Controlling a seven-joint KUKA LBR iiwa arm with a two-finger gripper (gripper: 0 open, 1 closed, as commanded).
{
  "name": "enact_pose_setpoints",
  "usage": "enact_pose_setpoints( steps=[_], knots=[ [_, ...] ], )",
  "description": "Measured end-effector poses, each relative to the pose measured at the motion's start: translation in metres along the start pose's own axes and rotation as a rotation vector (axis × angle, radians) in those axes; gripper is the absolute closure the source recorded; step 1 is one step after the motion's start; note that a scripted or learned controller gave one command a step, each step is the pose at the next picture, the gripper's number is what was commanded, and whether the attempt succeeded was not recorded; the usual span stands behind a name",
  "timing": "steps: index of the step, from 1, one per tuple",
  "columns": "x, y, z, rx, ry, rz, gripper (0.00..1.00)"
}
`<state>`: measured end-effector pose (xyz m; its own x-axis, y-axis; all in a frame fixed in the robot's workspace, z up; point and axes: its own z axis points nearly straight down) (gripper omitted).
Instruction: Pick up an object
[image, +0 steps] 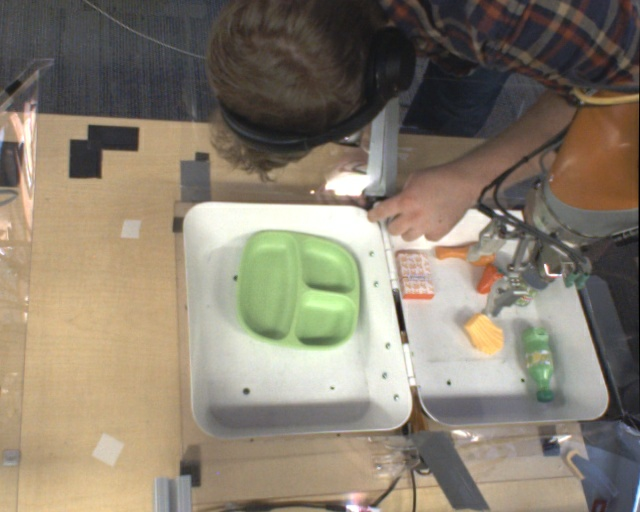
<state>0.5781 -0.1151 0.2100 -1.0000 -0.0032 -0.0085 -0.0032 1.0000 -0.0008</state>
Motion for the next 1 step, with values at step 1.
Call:
enact_pose_setpoints(
  steps=[1],
  knots=[
    [-0.0088,-0.0290,0.1196,-0.003,0.013,0.116,0.00]
  ],
)
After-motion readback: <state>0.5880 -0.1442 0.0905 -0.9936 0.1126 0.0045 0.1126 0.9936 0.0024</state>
